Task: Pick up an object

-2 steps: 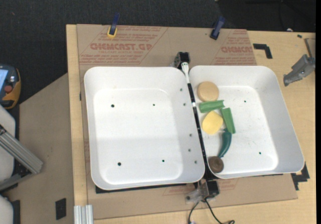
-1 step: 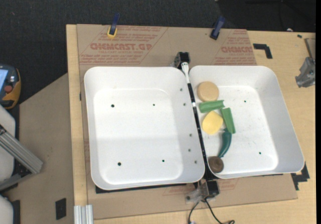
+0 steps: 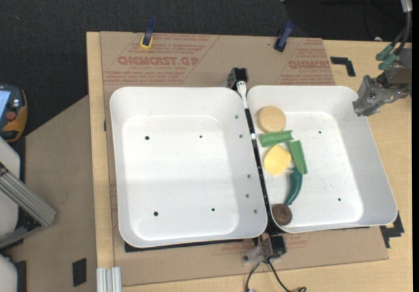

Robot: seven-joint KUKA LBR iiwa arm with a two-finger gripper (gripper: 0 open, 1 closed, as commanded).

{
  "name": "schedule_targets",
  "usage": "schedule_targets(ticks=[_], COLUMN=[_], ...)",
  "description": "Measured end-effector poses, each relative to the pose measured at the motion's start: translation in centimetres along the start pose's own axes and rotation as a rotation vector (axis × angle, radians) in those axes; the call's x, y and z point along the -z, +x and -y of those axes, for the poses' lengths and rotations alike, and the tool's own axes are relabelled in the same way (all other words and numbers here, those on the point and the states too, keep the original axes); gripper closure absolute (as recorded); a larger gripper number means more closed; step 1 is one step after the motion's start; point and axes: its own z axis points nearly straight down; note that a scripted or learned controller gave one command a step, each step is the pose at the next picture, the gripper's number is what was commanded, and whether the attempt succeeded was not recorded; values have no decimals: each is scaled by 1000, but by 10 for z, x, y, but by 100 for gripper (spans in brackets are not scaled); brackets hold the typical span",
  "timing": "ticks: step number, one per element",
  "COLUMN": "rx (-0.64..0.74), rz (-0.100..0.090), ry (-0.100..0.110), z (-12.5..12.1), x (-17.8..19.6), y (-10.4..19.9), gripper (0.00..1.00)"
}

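Lying clustered against the left wall of the right bin [image 3: 366, 173] are the candidate objects: a tan round piece [image 3: 271, 117] at the cluster's 12 o'clock, a light green block [image 3: 275, 138] just below it, a yellow lump [image 3: 277, 160] touching that block, a green stick [image 3: 298, 156] at the lump's 3 o'clock, a dark teal curved piece [image 3: 292, 187] running toward 6 o'clock, and a small brown round thing [image 3: 281, 214] at the bottom near the bin's corner. None is lifted; all rest on the bin floor, so the pick looks not yet begun, with approach, descent, closing and lift all left. Left bin [image 3: 177, 166] sits beside it, sharing the middle divider. Gripper [image 3: 364, 105] hangs at the right bin's 1 o'clock corner, about over the rim, well apart from the cluster. Its fingertips are small and dark against the rim, so spread or pressed together cannot be told; nothing is seen between them. Arm comes in from 2 o'clock, wrist angled down toward the bin.
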Motion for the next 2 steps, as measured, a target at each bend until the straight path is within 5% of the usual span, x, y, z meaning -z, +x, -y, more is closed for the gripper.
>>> schedule_targets(ticks=[1, 2], rx=[1, -1], rz=[0, -1], ry=[7, -7], z=[-17, 0], x=[-55, -12], y=[67, 112], gripper=[100, 100])
